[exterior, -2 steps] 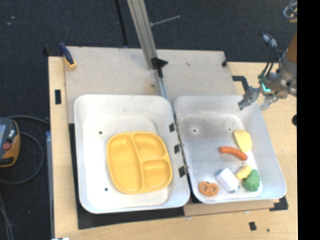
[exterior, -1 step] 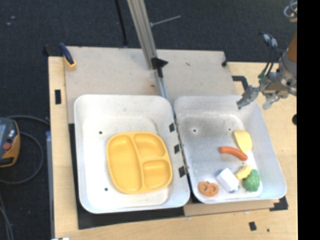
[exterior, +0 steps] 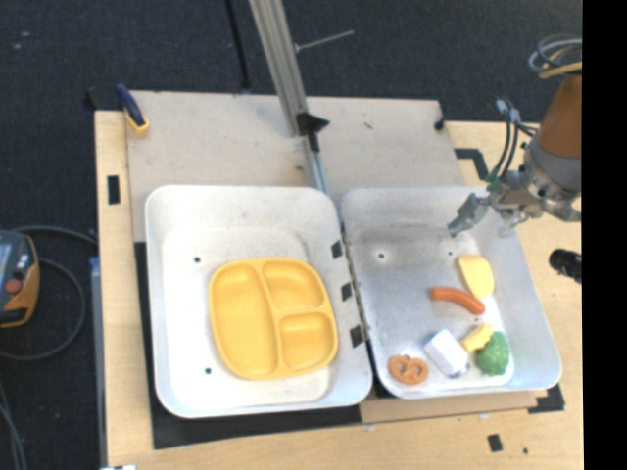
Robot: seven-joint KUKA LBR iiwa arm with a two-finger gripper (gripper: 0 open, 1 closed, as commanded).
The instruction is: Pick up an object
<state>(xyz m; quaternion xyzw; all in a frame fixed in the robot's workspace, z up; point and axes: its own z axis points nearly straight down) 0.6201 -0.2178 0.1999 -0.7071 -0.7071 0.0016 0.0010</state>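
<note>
Camera view: I see the grey two-finger gripper point(exterior: 487, 213) hanging over the far right part of the right shallow white bin point(exterior: 392, 233), fingers spread, nothing between them. Candidates sit near-right in that bin: pale yellow wedge-shaped block point(exterior: 477, 274), orange carrot-like stick point(exterior: 457, 300), white rectangular block point(exterior: 446, 352), green broccoli-like toy point(exterior: 494, 353), brown pretzel-shaped piece point(exterior: 408, 368). Left bin holds a yellow divided plastic plate point(exterior: 272, 316). I read this as approach phase; next it needs to line up over the wedge, just near of the fingers, and descend.
</note>
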